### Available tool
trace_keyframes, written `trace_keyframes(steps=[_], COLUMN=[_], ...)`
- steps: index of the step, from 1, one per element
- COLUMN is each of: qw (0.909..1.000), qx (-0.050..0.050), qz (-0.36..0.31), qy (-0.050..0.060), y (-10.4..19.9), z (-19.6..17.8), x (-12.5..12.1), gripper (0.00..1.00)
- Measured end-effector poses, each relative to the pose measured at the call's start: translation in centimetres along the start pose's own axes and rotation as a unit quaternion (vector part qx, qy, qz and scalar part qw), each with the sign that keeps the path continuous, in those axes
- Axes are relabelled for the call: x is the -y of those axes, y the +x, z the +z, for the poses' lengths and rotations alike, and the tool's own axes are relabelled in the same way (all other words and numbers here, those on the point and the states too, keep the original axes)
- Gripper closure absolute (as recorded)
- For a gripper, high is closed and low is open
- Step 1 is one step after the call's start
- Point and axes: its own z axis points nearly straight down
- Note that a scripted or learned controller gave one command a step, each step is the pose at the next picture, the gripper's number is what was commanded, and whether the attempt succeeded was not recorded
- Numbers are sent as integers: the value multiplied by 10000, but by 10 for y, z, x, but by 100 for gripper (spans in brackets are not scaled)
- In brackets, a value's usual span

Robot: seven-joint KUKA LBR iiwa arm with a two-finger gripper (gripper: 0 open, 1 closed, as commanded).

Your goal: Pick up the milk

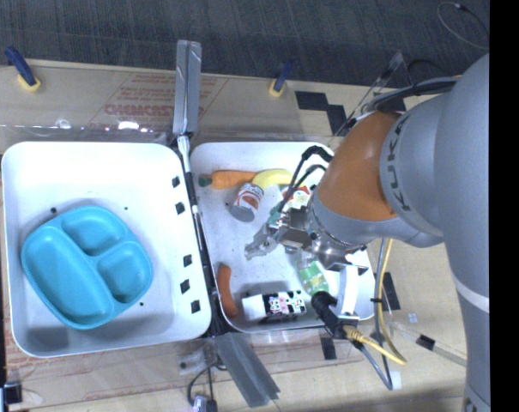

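The milk (pixel 280 304) is a small white bottle with black cow spots, lying on its side along the near wall of the right bin (pixel 209 256). My gripper (pixel 262 244) hangs over the middle of that bin, up and slightly left of the milk in the view and apart from it. Nothing shows in the gripper. The grey arm with its orange band (pixel 362 178) covers the right part of the bin.
In the right bin lie a carrot (pixel 232 178), a banana (pixel 272 177), a small can (pixel 247 200), a sausage (pixel 226 288) by the left wall and a green bottle (pixel 311 276) next to the milk. The left bin holds a blue divided plate (pixel 83 264).
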Motion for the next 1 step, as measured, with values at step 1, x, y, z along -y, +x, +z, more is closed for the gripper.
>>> trace_keyframes(steps=[1], qw=[9944], qx=[-3], qz=[-1061], qy=[5], y=[-18], z=[101], x=[-4], gripper=[0])
